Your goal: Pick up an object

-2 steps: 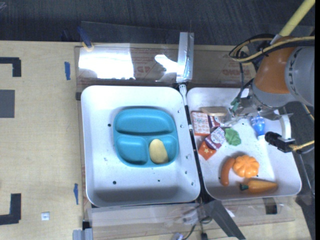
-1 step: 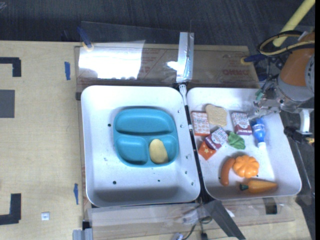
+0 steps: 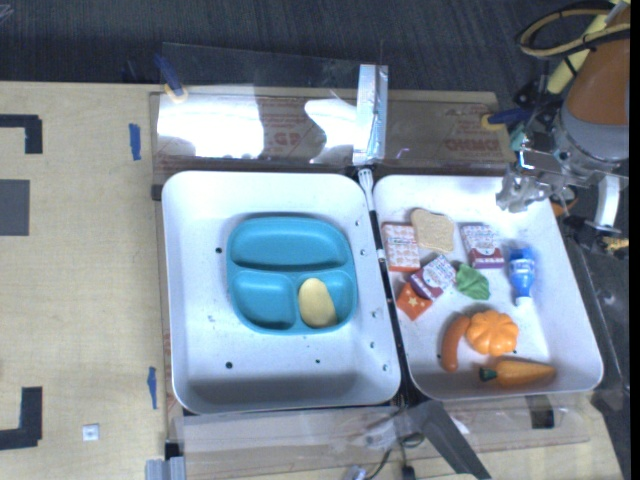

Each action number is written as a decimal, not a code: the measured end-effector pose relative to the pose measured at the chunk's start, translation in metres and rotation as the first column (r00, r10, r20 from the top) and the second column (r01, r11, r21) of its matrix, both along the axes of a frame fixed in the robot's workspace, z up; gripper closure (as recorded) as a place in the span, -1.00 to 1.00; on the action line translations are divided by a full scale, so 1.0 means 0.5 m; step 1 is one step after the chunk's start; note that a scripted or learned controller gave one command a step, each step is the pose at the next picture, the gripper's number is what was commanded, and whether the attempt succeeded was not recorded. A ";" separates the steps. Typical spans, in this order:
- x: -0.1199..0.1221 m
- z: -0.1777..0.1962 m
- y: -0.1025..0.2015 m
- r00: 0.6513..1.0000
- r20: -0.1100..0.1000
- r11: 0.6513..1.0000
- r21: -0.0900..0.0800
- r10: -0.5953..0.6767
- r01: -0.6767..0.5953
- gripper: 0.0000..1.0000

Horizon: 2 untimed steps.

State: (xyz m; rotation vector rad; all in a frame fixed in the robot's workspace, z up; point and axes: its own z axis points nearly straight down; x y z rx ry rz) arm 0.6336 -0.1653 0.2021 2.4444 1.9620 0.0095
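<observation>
My gripper hangs over the far right corner of the right bin, above and apart from the objects. Below it lie a blue-and-white bottle, a red-and-white carton, a slice of bread, another carton, small packets, a green leafy piece, an orange pumpkin, a sausage and a carrot. Nothing shows between the fingers.
The left bin holds a blue divided tray with a yellow lemon-like object in its lower right compartment. A clear panel and a metal post stand behind the bins. Cables loop above the arm.
</observation>
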 end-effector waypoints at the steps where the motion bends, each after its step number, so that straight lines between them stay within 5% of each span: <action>1: -0.085 -0.042 0.031 1.000 -0.012 1.000 0.003 -0.014 0.014 1.00; 2: -0.084 -0.041 0.030 1.000 -0.011 1.000 0.002 -0.014 0.014 -1.00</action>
